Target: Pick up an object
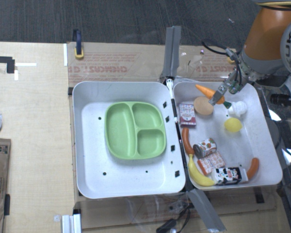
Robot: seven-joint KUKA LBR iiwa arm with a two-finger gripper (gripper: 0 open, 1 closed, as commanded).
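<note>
My gripper point(222, 92) hangs low over the back of the right bin point(267, 144), right at the thick end of an orange carrot point(205, 89). Whether it touches the carrot is unclear. Just left of it lies a tan round bun point(203, 106), and a white object point(238, 108) sits to its right. A yellow lemon point(233, 125) lies a little nearer the front. The grey arm with its orange band point(269, 30) comes in from the upper right.
The right bin also holds a small red box point(186, 114), a sausage point(185, 140), a can point(205, 147), a banana point(199, 174), a black-and-white carton point(229, 175) and another sausage point(252, 167). A green divided plate point(135, 130) lies in the left bin point(87, 174).
</note>
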